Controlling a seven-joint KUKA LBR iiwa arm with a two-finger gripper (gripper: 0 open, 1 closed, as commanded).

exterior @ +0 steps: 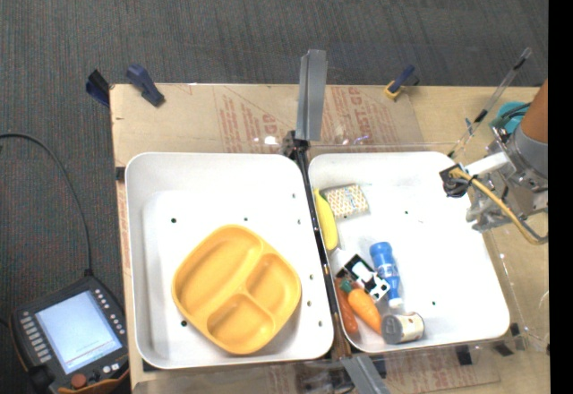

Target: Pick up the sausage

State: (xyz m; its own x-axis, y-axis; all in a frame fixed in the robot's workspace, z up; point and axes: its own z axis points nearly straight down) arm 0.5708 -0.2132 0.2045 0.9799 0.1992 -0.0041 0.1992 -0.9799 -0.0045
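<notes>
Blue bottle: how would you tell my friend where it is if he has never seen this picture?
Find the two white bins and pick the right bin, the one without the big yellow plate. Toys crowd its left side; the blue bottle lies at the right of that cluster, above the silver can. It is the only blue thing in the bin, next to an orange carrot.

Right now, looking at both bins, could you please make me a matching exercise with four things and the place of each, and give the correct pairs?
Things:
1. yellow tray
2. blue bottle
3. carrot
4. gripper

Places:
A. right bin, near its front edge
B. over the right bin's right edge
C. left bin
D. right bin, near its middle

Pairs: 1-C, 2-D, 3-A, 4-B
</notes>
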